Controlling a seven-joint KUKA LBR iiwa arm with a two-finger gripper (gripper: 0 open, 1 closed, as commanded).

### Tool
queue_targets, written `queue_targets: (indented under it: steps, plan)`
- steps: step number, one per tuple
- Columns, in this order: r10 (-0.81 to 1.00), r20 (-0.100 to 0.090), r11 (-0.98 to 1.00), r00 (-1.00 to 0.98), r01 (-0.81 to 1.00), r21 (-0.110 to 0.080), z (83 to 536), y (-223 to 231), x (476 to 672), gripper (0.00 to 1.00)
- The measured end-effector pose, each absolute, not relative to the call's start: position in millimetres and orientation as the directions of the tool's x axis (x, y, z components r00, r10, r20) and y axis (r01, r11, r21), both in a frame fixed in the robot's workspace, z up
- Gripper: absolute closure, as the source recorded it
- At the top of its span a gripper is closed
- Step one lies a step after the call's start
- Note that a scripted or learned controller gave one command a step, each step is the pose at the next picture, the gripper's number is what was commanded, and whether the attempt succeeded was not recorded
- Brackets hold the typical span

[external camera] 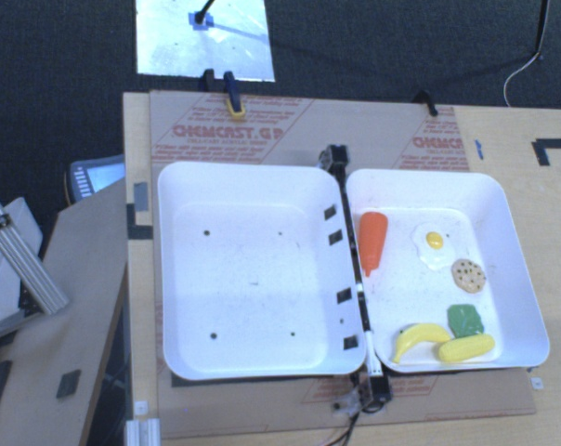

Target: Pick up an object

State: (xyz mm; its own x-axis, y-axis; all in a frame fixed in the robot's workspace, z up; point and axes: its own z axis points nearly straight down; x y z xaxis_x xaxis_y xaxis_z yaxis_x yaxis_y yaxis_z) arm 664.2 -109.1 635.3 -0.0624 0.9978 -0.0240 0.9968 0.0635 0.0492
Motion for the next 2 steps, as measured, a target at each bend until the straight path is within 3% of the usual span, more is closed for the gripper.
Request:
queue_targets:
  steps: [2]
  plan:
    - [0.997, -0.028, 0.073, -0.071, 0.996, 0.057, 659, -108, 664.0, 1.00]
